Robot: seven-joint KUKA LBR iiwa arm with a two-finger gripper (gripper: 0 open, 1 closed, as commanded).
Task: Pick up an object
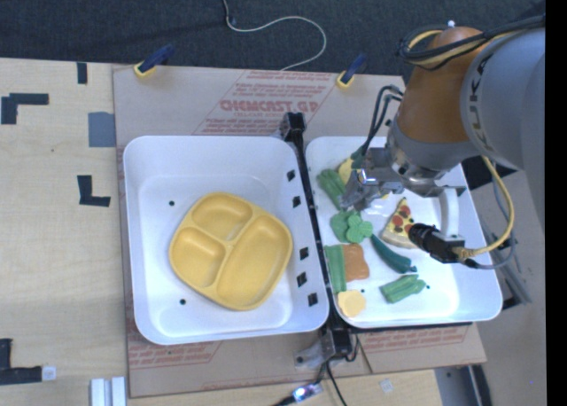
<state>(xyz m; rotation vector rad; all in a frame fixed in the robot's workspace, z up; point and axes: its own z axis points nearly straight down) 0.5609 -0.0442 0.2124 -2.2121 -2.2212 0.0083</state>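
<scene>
So the gripper (361, 184) hangs low in the right bin (474, 302), over the toy food at its left side, right above a green broccoli-like piece (353, 228). Can't tell how the hand is set from this angle, and nothing shows as held. The pile is crowded: pizza slice (400, 222), orange block (355, 263), green pods (402, 288). Best bet is probably a straight drop on one piece, not straddling two. The yellow divided plate (231, 250) sits alone in the left bin (146, 245).
</scene>
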